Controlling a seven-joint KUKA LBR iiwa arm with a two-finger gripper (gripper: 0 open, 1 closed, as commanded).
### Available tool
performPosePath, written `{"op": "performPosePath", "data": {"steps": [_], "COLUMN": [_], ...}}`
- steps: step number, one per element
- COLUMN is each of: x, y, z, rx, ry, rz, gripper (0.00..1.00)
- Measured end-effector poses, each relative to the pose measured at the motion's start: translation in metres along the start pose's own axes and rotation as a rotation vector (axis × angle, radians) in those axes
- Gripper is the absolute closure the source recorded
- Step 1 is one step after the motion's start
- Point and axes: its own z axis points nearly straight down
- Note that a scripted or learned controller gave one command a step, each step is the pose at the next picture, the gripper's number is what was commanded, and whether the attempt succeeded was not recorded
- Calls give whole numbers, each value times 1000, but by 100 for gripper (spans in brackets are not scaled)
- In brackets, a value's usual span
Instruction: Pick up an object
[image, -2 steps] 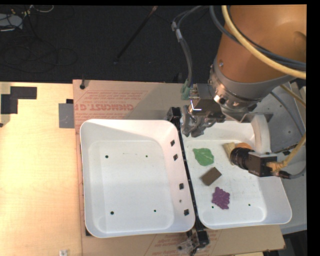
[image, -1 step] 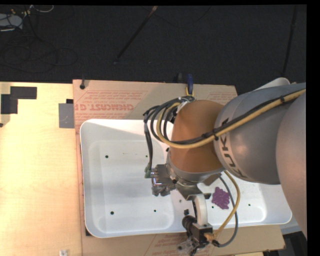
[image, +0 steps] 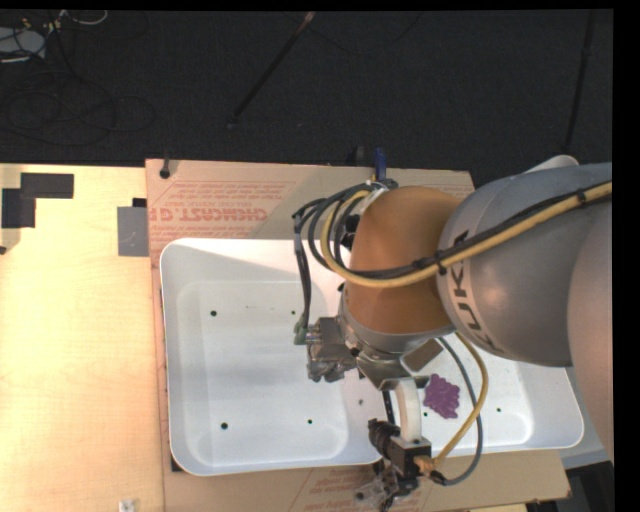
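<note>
In the camera view the grey arm (image: 530, 265) reaches in from the right edge of the tabletop (image: 70, 350), and its orange band (image: 395, 260) sits over the middle of the two white bins. Black and yellow cables (image: 320, 225) loop around the band and trail down along the wrist.

The claw (image: 325, 352) hangs under the wrist, over the low wall where the left bin (image: 190, 300) meets the right bin (image: 545, 425). It appears as a dark grey metal block seen from above, and whether its jaws are parted or closed cannot be told from here; nothing can be made out between them.

A small purple object (image: 442, 396) lies on the floor of the right bin, towards that bin's near edge, just right of the wrist and well apart from the claw. A white bracket and a dark fitting (image: 400, 445) hang beside it at the near rim.

The bins rest on a sheet of brown cardboard (image: 215, 205) with red print, which lies on the pale wooden tabletop. Towards the tabletop's far left corner there are dark squares (image: 45, 190) and a grey patch (image: 131, 228).
</note>
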Motion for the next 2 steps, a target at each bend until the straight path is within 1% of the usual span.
{"op": "performPosePath", "data": {"steps": [1,2], "x": [-103,-183], "y": [0,1], "z": [34,32], "rx": [-1,-6], "ry": [-2,-2], "rz": [5,2], "gripper": [100,100]}}
